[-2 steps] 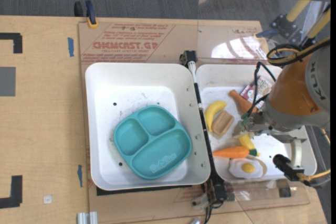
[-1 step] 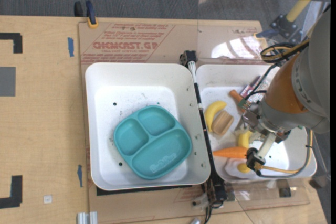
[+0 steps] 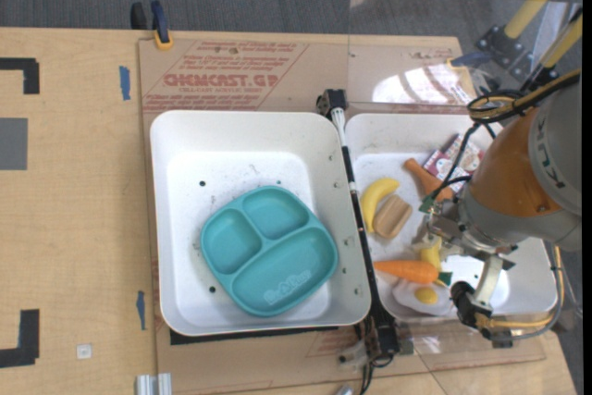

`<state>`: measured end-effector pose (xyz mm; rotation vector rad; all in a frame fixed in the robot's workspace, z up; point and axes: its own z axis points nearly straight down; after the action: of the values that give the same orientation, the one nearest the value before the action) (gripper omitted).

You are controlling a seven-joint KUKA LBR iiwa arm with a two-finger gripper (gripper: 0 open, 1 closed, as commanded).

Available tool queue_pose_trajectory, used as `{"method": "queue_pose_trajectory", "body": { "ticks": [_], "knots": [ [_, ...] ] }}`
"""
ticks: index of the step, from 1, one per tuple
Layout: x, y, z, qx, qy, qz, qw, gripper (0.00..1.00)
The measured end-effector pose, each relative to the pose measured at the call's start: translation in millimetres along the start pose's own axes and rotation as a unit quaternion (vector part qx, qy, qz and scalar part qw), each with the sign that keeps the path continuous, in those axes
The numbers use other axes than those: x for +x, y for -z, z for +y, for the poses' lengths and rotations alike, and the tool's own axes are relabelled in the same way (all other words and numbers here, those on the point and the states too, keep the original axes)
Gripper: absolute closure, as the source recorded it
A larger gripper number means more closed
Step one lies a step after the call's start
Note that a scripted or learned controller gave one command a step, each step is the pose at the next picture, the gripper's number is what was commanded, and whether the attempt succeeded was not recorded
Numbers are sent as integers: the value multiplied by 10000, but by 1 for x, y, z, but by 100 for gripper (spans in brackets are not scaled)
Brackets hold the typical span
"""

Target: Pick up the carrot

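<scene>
One fixed camera — high above, slanting down on both bins (image 3: 166, 199).

My gripper (image 3: 444, 247) low in the right bin (image 3: 546, 296), just beside the carrot (image 3: 407, 270), banana (image 3: 377, 200) nearby, teal plate (image 3: 268, 250) left.

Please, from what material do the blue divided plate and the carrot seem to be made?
Blue divided plate: probably moulded plastic, matte; uniform teal colour, rounded compartment ridges. Carrot: likely toy plastic, slightly glossy; smooth, even orange skin, so hardly a real vegetable.
</scene>
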<state>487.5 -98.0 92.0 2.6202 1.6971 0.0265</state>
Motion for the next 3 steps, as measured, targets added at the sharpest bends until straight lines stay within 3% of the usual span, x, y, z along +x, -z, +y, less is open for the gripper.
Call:
{"method": "queue_pose_trajectory", "body": {
  "ticks": [1, 2, 3],
  "knots": [
    [1, -2, -2, 35, 9, 3, 10000, 0],
    [-16, -2, 1, 120, 1653, 35, 9862, 0],
    [-11, -2, 3, 25, 53, -4, 10000, 0]
  ]
}}
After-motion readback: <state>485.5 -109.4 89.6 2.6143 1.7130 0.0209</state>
